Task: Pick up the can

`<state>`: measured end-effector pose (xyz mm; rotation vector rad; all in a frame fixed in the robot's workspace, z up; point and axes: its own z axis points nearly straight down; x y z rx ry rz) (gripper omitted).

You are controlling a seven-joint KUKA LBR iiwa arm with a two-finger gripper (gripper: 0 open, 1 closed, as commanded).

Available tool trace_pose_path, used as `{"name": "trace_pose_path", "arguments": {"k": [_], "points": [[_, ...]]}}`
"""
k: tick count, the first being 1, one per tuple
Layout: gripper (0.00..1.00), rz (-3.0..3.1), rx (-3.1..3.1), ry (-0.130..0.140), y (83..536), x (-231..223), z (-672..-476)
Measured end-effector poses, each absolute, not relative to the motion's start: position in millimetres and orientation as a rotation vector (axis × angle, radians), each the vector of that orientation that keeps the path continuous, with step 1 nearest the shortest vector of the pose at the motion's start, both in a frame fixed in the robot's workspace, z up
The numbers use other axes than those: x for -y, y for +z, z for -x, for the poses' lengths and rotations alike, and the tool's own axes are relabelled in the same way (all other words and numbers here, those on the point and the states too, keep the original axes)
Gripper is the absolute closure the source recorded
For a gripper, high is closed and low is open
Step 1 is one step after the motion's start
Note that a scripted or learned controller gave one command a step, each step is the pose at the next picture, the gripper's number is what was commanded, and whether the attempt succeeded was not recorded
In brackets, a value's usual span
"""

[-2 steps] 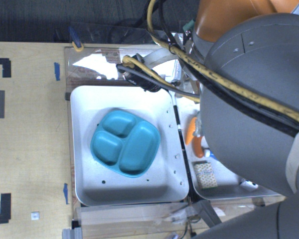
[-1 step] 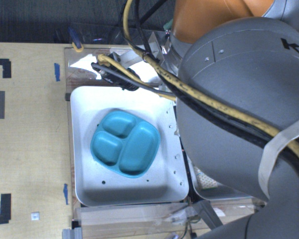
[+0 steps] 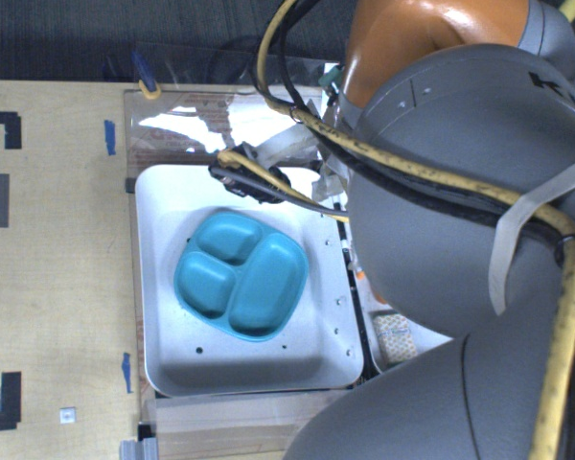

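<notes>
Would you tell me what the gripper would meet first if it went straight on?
Probably the right bin, since the arm bends down over it; depth is unclear. A speckled object peeks out there beside the arm.

Camera spot: up above the bench, looking down at a bit of a slant onto the left white bin [image 3: 163,257].
Facing: the bench's wooden top [image 3: 48,257] runs out to the left of that bin, and a dark floor strip [image 3: 125,17] sits beyond its far edge.
Closeness: pretty tight on the bin, it takes up the middle of the frame, with its blue divided tray [image 3: 241,274] dead centre.
What blocks it: the grey arm [image 3: 460,218] with its orange band [image 3: 431,17] comes in from the right of the bin, really near the lens, covering most of that side.
Shared views: just the one camera here.
</notes>
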<state>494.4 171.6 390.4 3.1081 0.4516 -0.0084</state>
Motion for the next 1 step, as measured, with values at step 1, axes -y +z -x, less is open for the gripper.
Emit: {"name": "trace_pose_path", "arguments": {"k": [1], "points": [[0.0,-3.124,-0.317,-0.007,430.8,-76.8,-479.6]]}}
